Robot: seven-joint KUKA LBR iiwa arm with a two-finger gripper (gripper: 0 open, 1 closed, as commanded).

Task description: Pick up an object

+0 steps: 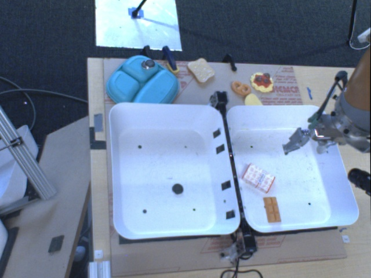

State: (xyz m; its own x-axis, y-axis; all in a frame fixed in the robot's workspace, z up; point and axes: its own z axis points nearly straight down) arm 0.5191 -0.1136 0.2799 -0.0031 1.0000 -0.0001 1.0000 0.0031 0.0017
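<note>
While the arm (pixel 353 106) reaches in from the right edge, its gripper (pixel 298 139) hangs over the upper middle of the right bin (pixel 333 216), and whether its fingers are apart or together cannot be told, since they show as one grey, blurred shape. Nothing is seen between them. Below and to the left of the gripper, apart from it, a small box (pixel 258 178) lies flat on the bin floor, near the divider between the two bins; it is white with red or pink markings on its top face, roughly rectangular, and turned at a slant to the bin walls. Just below it, near but not touching, lies an orange-brown bar (pixel 272 209), narrow and rectangular, with its long side running toward the near wall of the bin. The left bin (pixel 124 213) holds a small dark round object (pixel 177 188) near the middle of its floor. Behind the bins, on the cardboard sheet (pixel 290 77), sit a blue compartment tray (pixel 142 81), a toy slice of toast (pixel 200 70), a pretzel-shaped piece (pixel 240 87), a round yellow piece with a red topping (pixel 262 81), and a pale yellow piece (pixel 253 100) touching the far rim of the right bin.
</note>
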